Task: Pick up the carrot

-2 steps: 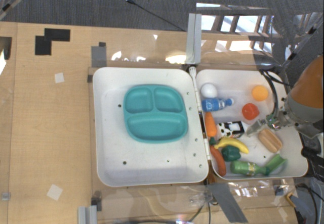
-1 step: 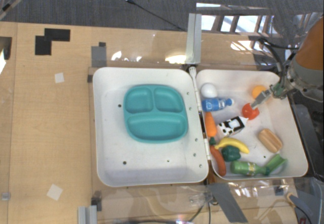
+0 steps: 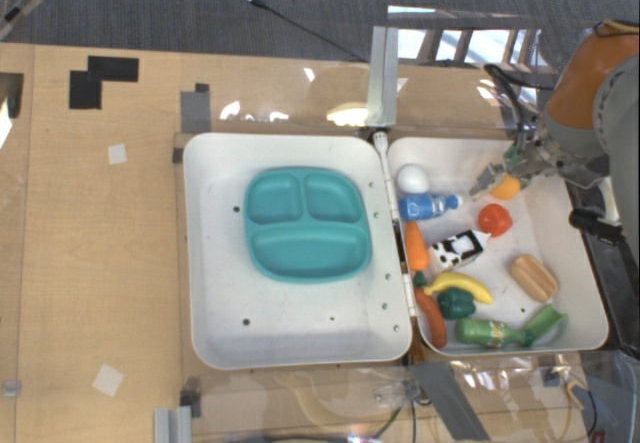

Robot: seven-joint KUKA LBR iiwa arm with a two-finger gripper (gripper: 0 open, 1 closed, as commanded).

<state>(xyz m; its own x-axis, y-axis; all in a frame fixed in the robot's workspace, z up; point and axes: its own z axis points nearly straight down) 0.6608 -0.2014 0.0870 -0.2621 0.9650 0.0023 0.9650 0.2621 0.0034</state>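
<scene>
At the frame's six o'clock edge, nearest the camera, lay the light wooden tabletop [image 3: 90, 311], bearing two white bins. The left bin [image 3: 215, 331] held a teal divided plate [image 3: 305, 224]. In the right bin [image 3: 590, 316], the carrot [image 3: 416, 245] lay against the left wall, at about nine o'clock within that bin, untouched. The gripper [image 3: 512, 167] hung at about one o'clock, well apart from the carrot, near a small orange piece [image 3: 505, 188]; whether anything sat between its parts could not be told. Reaching, grasping and lifting apparently remained.
</scene>
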